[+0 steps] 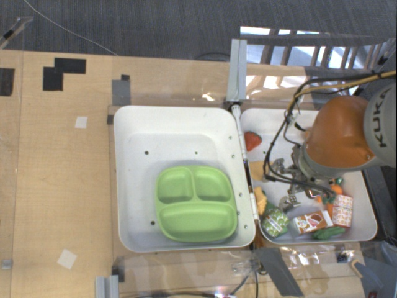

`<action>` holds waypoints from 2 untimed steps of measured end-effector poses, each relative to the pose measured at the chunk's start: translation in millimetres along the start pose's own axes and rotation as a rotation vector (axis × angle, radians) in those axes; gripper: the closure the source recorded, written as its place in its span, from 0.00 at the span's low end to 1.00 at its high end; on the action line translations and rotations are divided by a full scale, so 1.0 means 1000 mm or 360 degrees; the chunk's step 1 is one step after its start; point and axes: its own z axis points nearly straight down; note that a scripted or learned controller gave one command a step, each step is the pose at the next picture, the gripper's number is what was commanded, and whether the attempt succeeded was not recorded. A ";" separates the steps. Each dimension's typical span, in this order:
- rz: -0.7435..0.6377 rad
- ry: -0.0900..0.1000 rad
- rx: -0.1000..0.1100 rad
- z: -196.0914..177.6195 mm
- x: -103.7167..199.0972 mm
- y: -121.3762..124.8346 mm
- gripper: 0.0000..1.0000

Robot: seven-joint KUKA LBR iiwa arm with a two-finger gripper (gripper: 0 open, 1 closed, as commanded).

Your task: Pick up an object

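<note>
My arm (340, 135) reaches in from the right and hangs over the right bin (370, 228), its orange band covering much of that bin's middle. My gripper (296, 190) sits low among cables just below the band; I cannot tell from this angle whether it is open, closed, or gripping anything. The objects available for picking lie in the right bin, mostly along its near edge. I count one red piece (252, 141) lying alone near the bin's left wall, well apart from the rest. One small yellow piece (261, 198) rests against the same wall lower down. One green leafy bundle (276, 221) lies just beside it. One small printed carton (312, 221), red and white, lies flat next to the bundle, touching one long green vegetable (327, 233) at the bin's near rim. A second red-and-white packet (342, 210) lies just right of the carton. One orange piece (326, 197) shows partly beneath my wrist. The left bin (136, 135) holds one green divided plate (196, 203) with three compartments, lying flat toward its near right corner.
</note>
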 end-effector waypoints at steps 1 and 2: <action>-0.0013 -0.0026 0.0004 -0.014 -0.006 0.001 1.00; -0.0174 -0.0004 -0.0007 -0.151 -0.062 0.032 1.00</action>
